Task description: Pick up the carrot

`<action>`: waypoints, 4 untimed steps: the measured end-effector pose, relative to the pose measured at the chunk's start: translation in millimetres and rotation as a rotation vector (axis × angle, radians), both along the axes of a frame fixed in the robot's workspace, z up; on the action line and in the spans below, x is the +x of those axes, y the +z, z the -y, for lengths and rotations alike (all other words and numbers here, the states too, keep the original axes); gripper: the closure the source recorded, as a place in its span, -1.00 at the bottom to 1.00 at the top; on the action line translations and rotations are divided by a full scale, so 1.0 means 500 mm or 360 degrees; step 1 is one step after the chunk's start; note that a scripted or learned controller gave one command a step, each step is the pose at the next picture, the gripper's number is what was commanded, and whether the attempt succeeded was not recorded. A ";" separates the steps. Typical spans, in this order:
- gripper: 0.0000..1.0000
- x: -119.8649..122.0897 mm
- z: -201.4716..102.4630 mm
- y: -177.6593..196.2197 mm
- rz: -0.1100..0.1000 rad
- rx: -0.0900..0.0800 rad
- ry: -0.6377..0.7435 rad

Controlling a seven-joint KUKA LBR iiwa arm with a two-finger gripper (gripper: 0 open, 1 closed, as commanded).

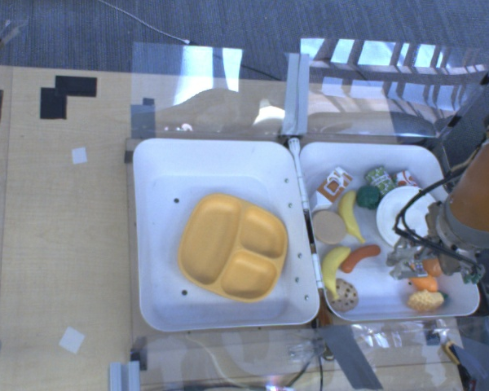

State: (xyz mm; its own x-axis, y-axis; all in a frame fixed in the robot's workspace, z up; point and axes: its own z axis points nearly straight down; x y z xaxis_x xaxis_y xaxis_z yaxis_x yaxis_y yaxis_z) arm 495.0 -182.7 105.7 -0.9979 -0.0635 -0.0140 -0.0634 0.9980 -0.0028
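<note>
Gripper (414, 265) low in the right bin (448, 306), directly over the carrot (425, 283).

Grey arm (473, 206) with its orange band reaches in from the right and ends at the near right part of that bin; whether its fingers are apart or together cannot be told, since the wrist and cables cover them. The carrot, a small orange piece, lies just under the gripper tip, near the bin's near wall, with a pale yellow bumpy food piece (425, 300) just nearer. Left of the gripper lie a red sausage (361, 257), two bananas (350, 213) and a speckled cookie (345, 295); a white plate (395, 212) sits just beyond the gripper. The left bin (155, 218) holds a yellow divided tray (232, 247). Both bins rest on the counter (57, 235).
</note>
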 end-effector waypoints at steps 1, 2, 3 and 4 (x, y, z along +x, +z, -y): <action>1.00 0.008 0.043 0.053 -0.0008 0.0001 -0.0094; -1.00 0.008 0.042 0.052 -0.0010 0.0002 -0.0093; -1.00 0.013 -0.019 -0.033 -0.0002 0.0001 -0.0162; 1.00 0.020 -0.020 -0.007 0.0011 -0.0001 -0.0153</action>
